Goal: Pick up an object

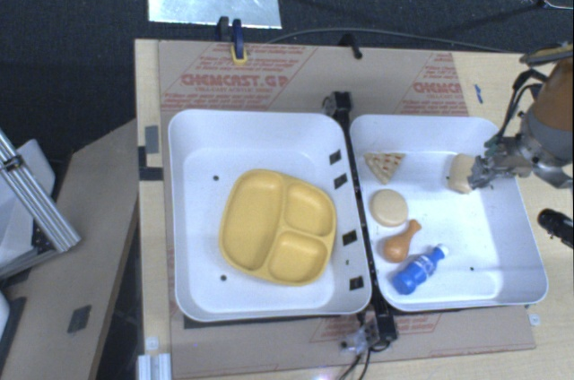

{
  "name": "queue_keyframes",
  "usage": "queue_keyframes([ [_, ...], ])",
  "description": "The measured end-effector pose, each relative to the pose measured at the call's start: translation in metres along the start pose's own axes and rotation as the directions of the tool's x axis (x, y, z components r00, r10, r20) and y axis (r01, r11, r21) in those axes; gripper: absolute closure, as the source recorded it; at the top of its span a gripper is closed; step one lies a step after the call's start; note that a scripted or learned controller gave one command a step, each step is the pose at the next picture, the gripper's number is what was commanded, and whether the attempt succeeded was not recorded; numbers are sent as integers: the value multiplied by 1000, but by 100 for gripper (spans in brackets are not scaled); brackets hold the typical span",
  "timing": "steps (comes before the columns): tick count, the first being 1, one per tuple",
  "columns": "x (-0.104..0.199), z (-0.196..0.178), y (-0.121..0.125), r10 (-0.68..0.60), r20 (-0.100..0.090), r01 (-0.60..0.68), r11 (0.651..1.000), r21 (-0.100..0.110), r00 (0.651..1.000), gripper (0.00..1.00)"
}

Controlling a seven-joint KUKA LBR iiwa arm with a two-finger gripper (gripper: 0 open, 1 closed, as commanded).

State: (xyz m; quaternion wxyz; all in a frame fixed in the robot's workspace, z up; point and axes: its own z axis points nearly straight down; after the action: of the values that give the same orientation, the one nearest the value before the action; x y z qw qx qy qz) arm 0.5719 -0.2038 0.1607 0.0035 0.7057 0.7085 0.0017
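Gripper [480,172] at right white bin's [525,266] 2 o'clock, against pale beige lump [460,173], prob. for grab; fingers' state unclear.

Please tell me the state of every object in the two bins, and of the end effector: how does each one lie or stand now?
yellow divided plate: flat, in left bin
waffle slice: flat, in right bin
round cookie: flat
drumstick: on its side
blue bottle: on its side, cap on
beige piece: beside end effector
end effector: low in right bin
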Motion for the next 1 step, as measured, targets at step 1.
queue_keyframes([
  [1,-1,-65,1,-1,0,1,1000,0,1000,100],
])
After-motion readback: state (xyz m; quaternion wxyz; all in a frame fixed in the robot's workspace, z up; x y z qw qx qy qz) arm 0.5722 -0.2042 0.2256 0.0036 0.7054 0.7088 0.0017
